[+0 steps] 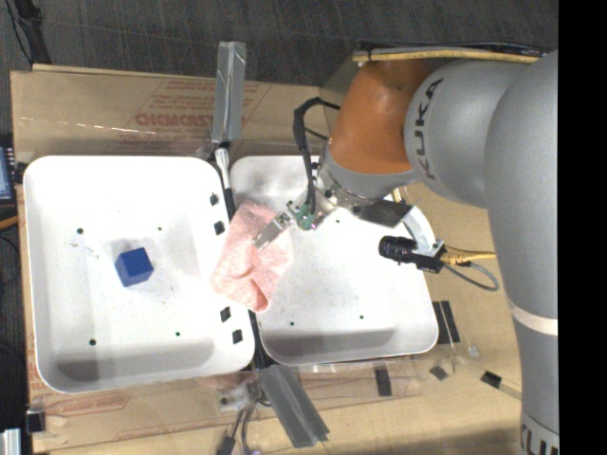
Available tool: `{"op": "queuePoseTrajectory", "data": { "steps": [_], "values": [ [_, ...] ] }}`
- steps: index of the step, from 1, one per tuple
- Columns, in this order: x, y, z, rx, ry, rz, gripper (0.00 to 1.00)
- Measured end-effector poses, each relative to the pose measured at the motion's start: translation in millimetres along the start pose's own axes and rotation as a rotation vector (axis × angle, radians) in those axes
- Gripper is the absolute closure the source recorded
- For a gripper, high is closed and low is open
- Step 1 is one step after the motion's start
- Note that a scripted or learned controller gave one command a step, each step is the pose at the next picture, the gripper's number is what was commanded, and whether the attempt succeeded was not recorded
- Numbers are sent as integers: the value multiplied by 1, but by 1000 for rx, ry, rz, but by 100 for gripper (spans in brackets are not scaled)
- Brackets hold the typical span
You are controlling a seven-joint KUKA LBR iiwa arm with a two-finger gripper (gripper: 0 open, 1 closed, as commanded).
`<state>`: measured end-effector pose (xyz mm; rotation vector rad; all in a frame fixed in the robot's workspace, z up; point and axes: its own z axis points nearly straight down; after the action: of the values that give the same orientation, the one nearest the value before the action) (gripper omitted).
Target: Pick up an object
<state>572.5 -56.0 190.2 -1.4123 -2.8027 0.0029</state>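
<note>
- Landmark: we take the pink cloth [250,266] as our reference; it lies crumpled on the left wall of the right bin [379,335], partly draped over the seam between the two bins
- Gripper [272,232]: we find its metal fingertips at the cloth's upper right edge, touching or just above the fabric; we cannot tell how far apart the fingers stand, nor whether any cloth is pinched between them
- Arm [455,112]: grey, with its orange band [375,121] up and to the right of the cloth, reaching in from the right
- Blue cube [134,265]: we log it to the left of the cloth, well apart, resting on the floor of the left bin [57,349]
- Black cable plug [406,250]: to the right of the cloth, over the right bin, with a yellow lead running further right
- Cardboard sheet [142,112]: beyond the cloth, under both bins
</note>
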Motion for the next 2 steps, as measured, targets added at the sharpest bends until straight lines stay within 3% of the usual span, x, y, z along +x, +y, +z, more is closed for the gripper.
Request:
{"op": "queuePoseTrajectory", "data": {
  "steps": [1, 2],
  "values": [
    [-51, -14, 20, 2, 0, 221, 0],
    [-64, 4, 100, -1, 0, 178, 0]
  ]
}}
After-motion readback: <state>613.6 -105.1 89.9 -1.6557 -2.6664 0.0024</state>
